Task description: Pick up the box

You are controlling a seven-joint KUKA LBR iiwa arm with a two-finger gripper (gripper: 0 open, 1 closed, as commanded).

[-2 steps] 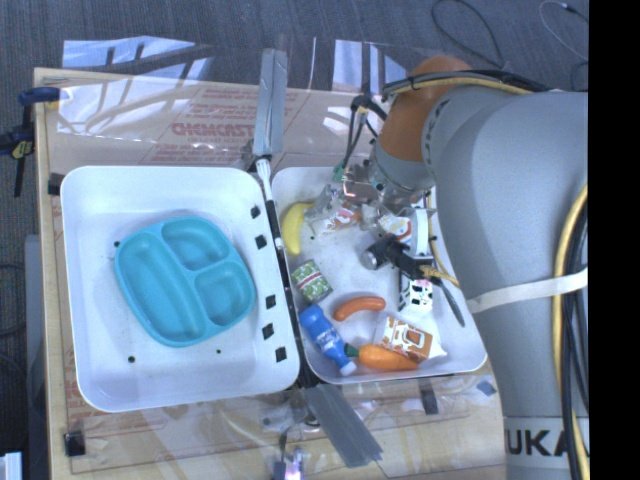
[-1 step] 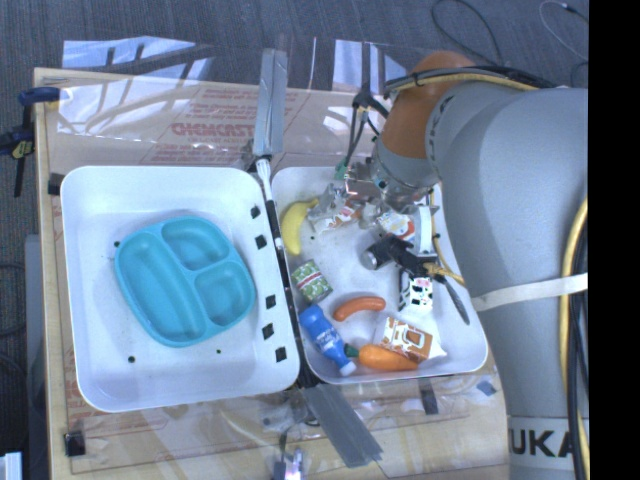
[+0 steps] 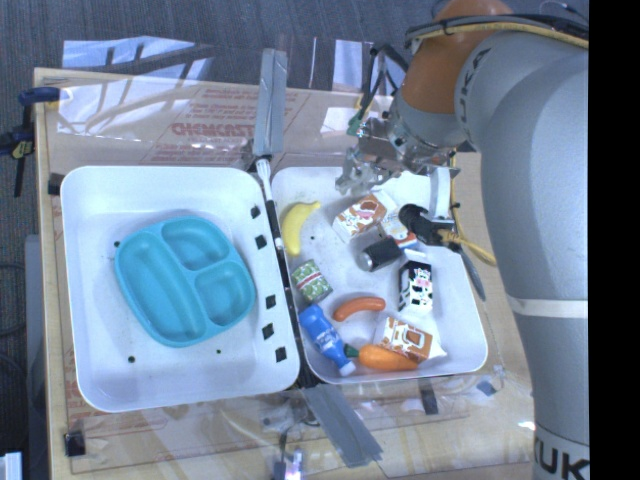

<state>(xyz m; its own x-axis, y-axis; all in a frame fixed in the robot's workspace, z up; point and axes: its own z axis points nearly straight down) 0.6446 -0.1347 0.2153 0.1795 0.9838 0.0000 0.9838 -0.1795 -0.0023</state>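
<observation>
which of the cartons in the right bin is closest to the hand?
The brown-and-white carton, just below the hand. The cow carton and orange carton lie farther toward the bin's near edge.

The grey arm [image 3: 540, 228] is entering from 3 o'clock, its orange band [image 3: 445, 63] sitting toward 1 o'clock. The wrist is bending down and pointing toward 9 o'clock, positioning the end effector [image 3: 362, 173] low.

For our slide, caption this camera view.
Gripper hovers over the right bin's far edge, near a small box; blue tray fills the left.
</observation>
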